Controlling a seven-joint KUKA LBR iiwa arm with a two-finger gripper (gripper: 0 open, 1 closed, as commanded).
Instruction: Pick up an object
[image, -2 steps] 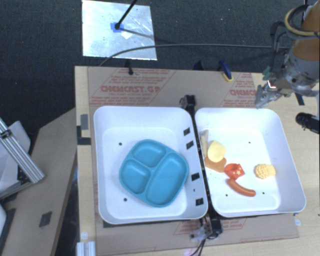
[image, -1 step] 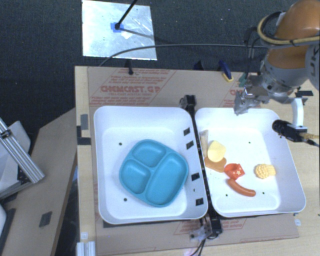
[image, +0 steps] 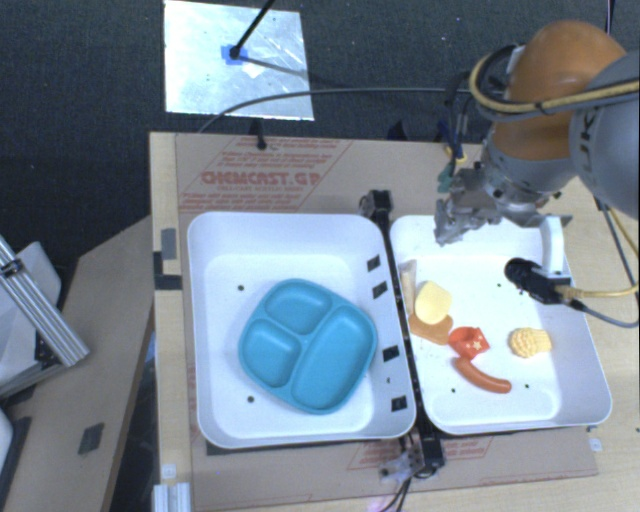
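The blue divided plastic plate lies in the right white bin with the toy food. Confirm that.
Wrong bin. The camera view shows the blue divided plastic plate lying in the left white bin; the toy food lies in the right white bin.

**Arm posed over the right bin's far end**

You have the grey arm (image: 600, 150) reaching in from the right, its orange band (image: 555, 60) high above the right bin (image: 590, 395). Below the band the wrist narrows and tips down toward that bin's far left corner. The gripper (image: 452, 232) hangs at the end of it, just above the bin's back rim. You cannot judge its state from this angle; the metal parts blur together against the white.
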